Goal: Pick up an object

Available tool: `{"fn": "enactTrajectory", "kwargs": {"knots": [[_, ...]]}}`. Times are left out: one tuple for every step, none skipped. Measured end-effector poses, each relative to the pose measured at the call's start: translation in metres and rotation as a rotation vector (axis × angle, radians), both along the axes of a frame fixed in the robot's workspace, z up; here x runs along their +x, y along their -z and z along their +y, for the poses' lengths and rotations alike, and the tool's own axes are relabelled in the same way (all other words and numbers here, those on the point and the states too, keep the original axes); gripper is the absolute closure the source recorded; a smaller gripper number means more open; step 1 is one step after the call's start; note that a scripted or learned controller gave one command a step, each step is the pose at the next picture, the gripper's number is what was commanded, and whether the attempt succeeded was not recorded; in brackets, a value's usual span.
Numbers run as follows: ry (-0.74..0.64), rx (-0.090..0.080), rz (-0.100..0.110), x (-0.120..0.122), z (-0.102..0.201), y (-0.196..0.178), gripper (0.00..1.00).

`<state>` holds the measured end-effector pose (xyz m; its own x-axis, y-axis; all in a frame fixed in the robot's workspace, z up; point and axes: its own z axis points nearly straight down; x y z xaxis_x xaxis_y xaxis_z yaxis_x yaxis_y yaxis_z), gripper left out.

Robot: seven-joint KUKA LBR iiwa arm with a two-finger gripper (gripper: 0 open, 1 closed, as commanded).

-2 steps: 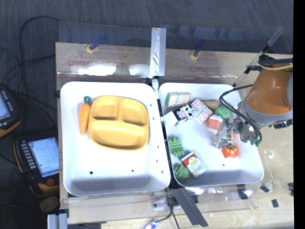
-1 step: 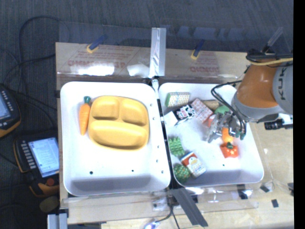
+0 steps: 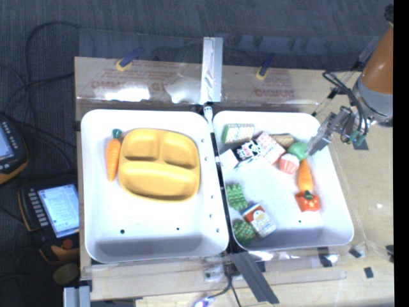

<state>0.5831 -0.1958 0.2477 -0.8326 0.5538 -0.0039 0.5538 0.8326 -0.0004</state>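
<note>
Orange toy carrot [image 3: 305,174] with green top, beside claw [image 3: 317,145], its grip state unclear.

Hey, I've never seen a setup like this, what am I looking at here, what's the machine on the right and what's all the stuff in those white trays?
This is one camera fixed above a workbench, looking down at a slant. The grey and orange thing at the right edge is a robot arm; its gripper hangs over the upper right corner of the right bin. Nothing can be seen held in it.

The two white trays are shallow bins side by side. The left bin holds a yellow divided tray and a toy carrot beside it. The right bin holds toy food: another carrot, a tomato, a cupcake, green leafy pieces, and a few small cartons.

The job is to pick up one object.
</note>
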Motion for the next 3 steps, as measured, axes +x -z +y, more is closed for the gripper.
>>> {"fn": "enactTrajectory", "kwargs": {"knots": [[-0.093,0.001,0.004,-0.009,0.032,0.14,1.0],[-0.093,0.001,0.003,-0.009,0.032,0.139,0.0],[-0.099,-0.001,-0.008,-0.046,0.003,0.158,0.0]]}}
